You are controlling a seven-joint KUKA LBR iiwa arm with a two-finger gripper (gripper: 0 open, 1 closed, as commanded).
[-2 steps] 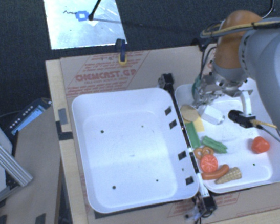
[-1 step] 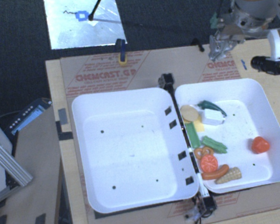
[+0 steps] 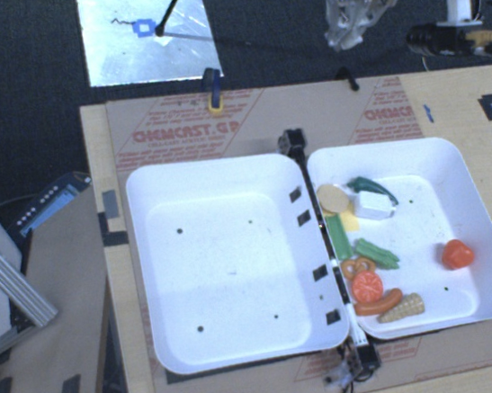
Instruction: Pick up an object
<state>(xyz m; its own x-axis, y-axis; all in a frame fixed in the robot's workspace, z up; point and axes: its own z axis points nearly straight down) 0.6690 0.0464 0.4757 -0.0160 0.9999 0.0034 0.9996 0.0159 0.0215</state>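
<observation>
The gripper [image 3: 351,24] hangs high up at the top, far from the two white bins. I cannot tell how its jaws stand. The toys lie in the right bin [image 3: 461,172], most by its left wall. A green bean [image 3: 376,252] lies slanted, pointing up-left to down-right. A sausage [image 3: 378,302] lies almost flat across. A red tomato [image 3: 457,254] sits alone.
</observation>
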